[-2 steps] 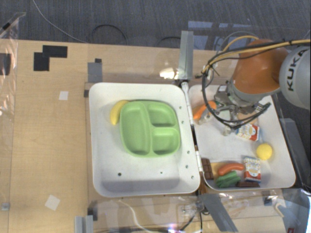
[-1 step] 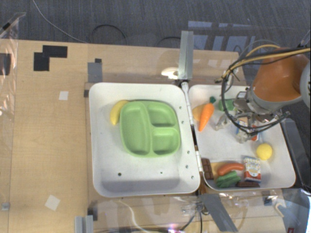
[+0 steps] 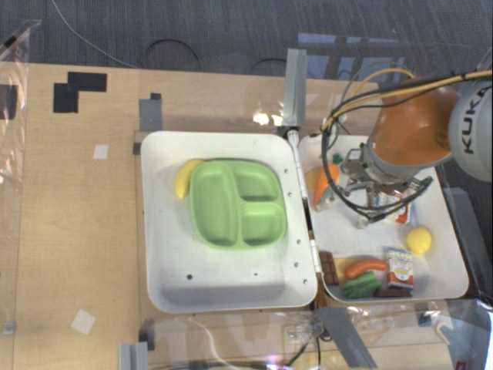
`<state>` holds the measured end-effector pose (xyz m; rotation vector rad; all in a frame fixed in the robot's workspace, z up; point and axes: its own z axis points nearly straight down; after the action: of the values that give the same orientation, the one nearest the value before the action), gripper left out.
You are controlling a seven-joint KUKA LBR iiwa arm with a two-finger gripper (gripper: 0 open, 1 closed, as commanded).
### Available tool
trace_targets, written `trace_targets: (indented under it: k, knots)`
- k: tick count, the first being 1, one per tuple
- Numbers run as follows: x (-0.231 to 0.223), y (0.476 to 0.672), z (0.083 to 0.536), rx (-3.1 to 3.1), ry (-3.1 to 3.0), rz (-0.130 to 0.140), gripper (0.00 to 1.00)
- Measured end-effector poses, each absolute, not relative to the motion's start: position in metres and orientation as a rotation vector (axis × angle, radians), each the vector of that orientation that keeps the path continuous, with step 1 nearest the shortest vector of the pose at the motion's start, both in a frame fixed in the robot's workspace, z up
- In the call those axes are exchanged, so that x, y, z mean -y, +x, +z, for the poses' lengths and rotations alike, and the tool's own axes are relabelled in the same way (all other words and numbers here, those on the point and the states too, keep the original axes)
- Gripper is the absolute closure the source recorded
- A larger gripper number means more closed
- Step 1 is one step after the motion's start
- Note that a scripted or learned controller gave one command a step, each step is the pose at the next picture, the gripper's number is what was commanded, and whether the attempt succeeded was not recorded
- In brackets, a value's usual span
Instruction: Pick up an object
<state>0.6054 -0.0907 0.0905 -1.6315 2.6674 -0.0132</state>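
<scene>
The orange carrot-like piece (image 3: 318, 185) lies in the right bin (image 3: 451, 280), against that bin's left wall, and sits just at nine o'clock from the gripper (image 3: 375, 203), close beside it but not seen between any fingers. The gripper hangs low over the middle of the right bin, under the arm's orange band (image 3: 408, 129); cables and the wrist body hide its tip, so whether it is released or clenched cannot be told.

At four o'clock from the gripper lies a yellow ball (image 3: 419, 240). At six o'clock, along the bin's near edge, sit a red sausage-shaped piece (image 3: 365, 267), a green piece (image 3: 360, 286), a small carton (image 3: 399, 267) and a brown bar (image 3: 328, 267).

At nine o'clock, well apart, the left bin (image 3: 162, 268) holds a green divided plate (image 3: 236, 203) with a banana (image 3: 183, 177) touching its upper left edge.
</scene>
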Motion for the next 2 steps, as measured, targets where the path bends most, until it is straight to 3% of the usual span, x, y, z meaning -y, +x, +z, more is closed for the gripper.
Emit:
trace_targets:
  k: [1, 2]
  knots:
    - [0.09, 0.603, 0.091, -2.526, -1.839, -0.016, 0.0]
    - [0.166, 0.591, 0.091, -2.477, -1.913, -0.018, 0.0]
